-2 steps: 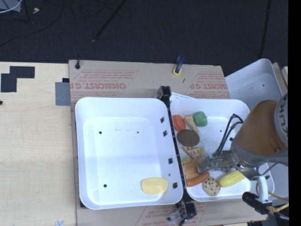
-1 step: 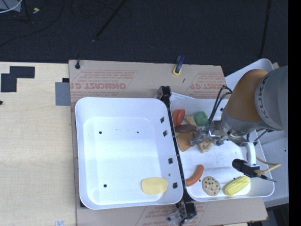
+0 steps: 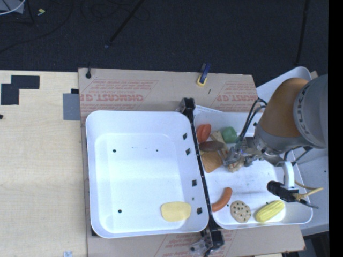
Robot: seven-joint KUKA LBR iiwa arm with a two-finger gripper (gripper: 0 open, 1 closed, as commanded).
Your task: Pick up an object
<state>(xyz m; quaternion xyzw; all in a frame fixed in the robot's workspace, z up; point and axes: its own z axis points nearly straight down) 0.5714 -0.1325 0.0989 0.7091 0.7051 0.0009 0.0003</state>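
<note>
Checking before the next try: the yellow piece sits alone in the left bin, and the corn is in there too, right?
Not quite. The camera view shows the corn in the right bin, near the cookie. The yellow piece does sit alone in the left bin.

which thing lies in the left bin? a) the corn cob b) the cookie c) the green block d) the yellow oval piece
d: the yellow oval piece lies near the front right corner of the left bin, while the corn cob, the cookie and the green block all lie in the right bin.
</note>
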